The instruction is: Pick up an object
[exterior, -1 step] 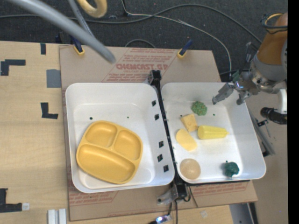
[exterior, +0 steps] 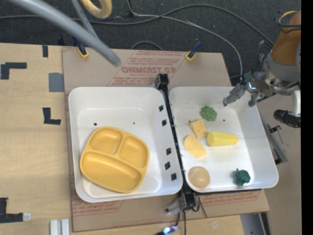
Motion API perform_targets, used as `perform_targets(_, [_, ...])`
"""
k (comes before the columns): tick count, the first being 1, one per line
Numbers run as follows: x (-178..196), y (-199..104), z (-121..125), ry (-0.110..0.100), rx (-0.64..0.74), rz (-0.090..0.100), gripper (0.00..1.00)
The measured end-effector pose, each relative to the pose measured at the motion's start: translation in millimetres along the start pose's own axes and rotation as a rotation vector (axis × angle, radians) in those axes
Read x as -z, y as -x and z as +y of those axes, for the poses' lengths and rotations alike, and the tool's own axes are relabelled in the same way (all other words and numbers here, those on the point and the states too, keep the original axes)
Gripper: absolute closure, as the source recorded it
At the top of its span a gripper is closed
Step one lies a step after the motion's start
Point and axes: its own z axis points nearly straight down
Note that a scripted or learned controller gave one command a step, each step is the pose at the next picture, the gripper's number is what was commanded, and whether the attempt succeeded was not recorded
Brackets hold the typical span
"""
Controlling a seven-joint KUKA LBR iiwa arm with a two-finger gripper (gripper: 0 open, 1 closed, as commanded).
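Note:
The right bin [exterior: 254,131] holds several toy foods: a green broccoli [exterior: 209,113], a yellow cheese wedge [exterior: 198,128], a yellow corn cob [exterior: 222,139], a pale yellow piece [exterior: 195,147], a beige round piece [exterior: 199,177] and a dark green piece [exterior: 241,177]. My gripper [exterior: 241,100] hangs over the bin's far right corner, up and to the right of the broccoli. Its two fingers stand apart, open, with nothing between them.
In the left bin [exterior: 78,106] lies a yellow divided plate [exterior: 115,158]. A black divider strip [exterior: 168,131] runs between the bins. Both bins rest on a cardboard sheet [exterior: 142,70]. A grey hose [exterior: 58,18] crosses the upper left.

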Motion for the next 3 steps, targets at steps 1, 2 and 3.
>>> perform_targets(1, [-63.8,-5.4,0.8,-0.005,0.001,0.001,0.0])
perform_targets(2, [-115.2,-6.6,1.1,-0.001,0.002,0.001,0.0])
perform_targets(3, [-101.8,-7.0,1.8,-0.002,0.004,0.0,1.0])
